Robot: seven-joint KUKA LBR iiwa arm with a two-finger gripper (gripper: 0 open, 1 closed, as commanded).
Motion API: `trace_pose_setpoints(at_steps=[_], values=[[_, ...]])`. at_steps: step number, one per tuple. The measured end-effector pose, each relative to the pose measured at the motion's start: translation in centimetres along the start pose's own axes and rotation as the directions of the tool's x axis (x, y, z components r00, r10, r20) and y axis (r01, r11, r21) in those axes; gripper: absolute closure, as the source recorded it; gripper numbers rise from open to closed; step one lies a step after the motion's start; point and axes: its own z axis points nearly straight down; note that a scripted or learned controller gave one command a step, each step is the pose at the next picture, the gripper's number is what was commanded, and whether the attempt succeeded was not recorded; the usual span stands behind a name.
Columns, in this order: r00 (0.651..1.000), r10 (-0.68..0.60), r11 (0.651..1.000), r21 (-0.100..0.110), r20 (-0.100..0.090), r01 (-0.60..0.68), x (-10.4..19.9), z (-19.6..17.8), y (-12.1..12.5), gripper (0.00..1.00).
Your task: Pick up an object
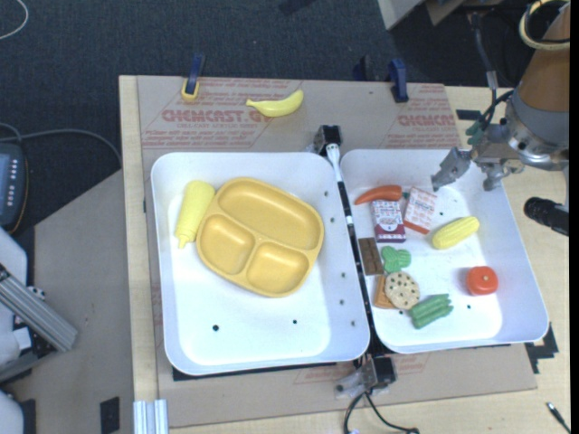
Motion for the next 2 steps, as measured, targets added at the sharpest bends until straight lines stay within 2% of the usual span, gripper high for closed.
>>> trace_pose_setpoints(at_steps=[1, 2], values=[[1.000, -0.003, 1.000, -0.015, 0.003, 0.003, 0.0, -0.9, 0.3, 0.00], [1.000, -0.004, 1.000, -0.008, 0.000, 0.004, 1.0, 4.7, 0.7, 0.00]])
